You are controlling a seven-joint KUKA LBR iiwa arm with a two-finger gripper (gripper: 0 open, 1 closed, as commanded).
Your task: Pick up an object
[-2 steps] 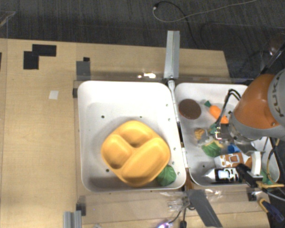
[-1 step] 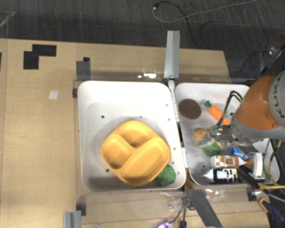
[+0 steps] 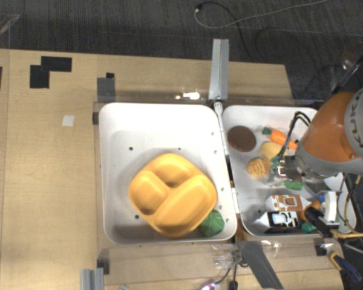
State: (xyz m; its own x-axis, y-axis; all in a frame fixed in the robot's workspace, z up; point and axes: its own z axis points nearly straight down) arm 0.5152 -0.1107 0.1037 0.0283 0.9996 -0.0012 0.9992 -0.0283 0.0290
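Over the right bin (image 3: 249,219), the grey arm with its orange band (image 3: 327,135) reaches in from the right, its pincer (image 3: 281,169) lowered among the clutter; whether it is open or closed cannot be told. Nearest lies a small printed carton (image 3: 284,210), farther a tan lumpy ball (image 3: 258,167), then a brown disc (image 3: 241,138) and an orange carrot (image 3: 277,136). Across the divider, the left bin (image 3: 118,132) holds a large yellow sectioned dish (image 3: 172,193), a green lump (image 3: 212,223) touching its near edge.

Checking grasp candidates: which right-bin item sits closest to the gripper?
The tan round cookie-like piece, just left of the gripper; the brown disc lies farther off.
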